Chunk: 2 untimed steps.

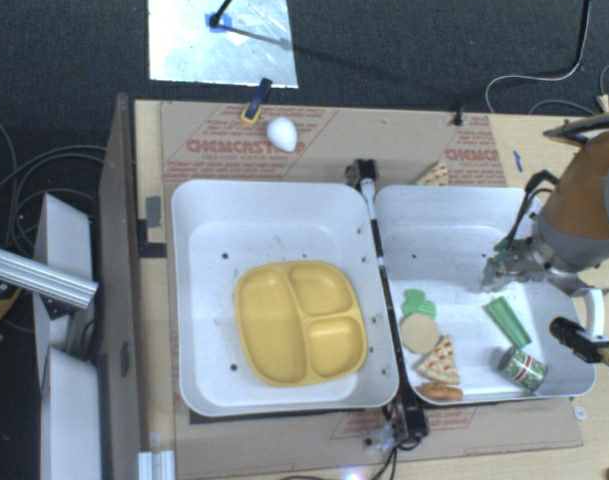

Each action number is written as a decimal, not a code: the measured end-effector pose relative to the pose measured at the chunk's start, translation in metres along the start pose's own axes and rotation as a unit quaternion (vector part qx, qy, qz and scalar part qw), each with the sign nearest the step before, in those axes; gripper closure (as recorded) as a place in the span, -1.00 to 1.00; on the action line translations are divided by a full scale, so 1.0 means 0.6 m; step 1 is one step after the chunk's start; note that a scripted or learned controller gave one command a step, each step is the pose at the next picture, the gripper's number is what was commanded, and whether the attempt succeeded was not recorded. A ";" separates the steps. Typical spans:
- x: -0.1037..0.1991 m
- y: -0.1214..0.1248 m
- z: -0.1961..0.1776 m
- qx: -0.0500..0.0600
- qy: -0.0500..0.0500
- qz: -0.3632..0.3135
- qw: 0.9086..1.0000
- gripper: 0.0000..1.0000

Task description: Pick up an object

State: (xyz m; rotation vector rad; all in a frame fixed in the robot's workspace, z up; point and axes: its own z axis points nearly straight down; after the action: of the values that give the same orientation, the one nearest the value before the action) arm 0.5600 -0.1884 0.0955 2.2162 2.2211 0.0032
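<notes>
The hand (499, 273) hovers low in the right bin (454, 218), just above the green stick (508, 320) — whether it is wide or narrow I cannot tell. The stick looks light, stiff and smooth; grip it across its middle. Nearby lie a can (523, 367) and a pizza slice (439, 361) — tight quarters on this cardboard-covered tabletop (224, 143).

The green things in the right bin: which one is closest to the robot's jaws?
The long green stick, lying just below the gripper. The green leafy piece and the can sit farther away.

Yellow tray (299, 323), white bins (284, 208), green stick (508, 320)
</notes>
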 end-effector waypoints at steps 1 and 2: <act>0.000 0.000 0.001 0.000 0.000 0.000 1.000 -1.00; -0.034 -0.070 -0.151 -0.001 -0.001 0.002 1.000 -1.00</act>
State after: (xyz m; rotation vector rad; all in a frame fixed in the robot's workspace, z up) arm 0.5177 -0.2085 0.1859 2.2187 2.2143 0.0035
